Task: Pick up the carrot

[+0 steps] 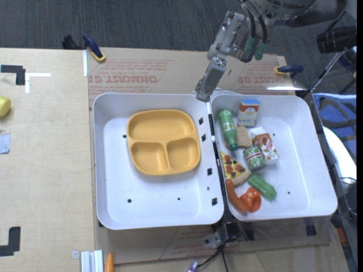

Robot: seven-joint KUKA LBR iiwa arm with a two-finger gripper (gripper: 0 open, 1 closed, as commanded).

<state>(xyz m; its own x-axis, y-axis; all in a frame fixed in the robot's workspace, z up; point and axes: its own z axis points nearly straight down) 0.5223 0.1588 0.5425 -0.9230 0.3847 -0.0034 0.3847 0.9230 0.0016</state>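
The carrot [234, 198], a short orange-red stick, lies at the front left corner of the right bin [300, 169], beside the divider. A red-orange curled piece [252, 200] touches its right side. My gripper [202, 94] hangs over the far end of the divider between the two bins, well behind the carrot. Its fingers are shut with nothing between them.
The right bin also holds a green bottle [227, 128], a small carton [248, 112], a cracker [243, 136], a green can [254, 158], a red-white box [266, 146], a pizza slice [232, 169] and a green vegetable [262, 186]. A yellow divided plate [163, 141] sits in the left bin [110, 197].
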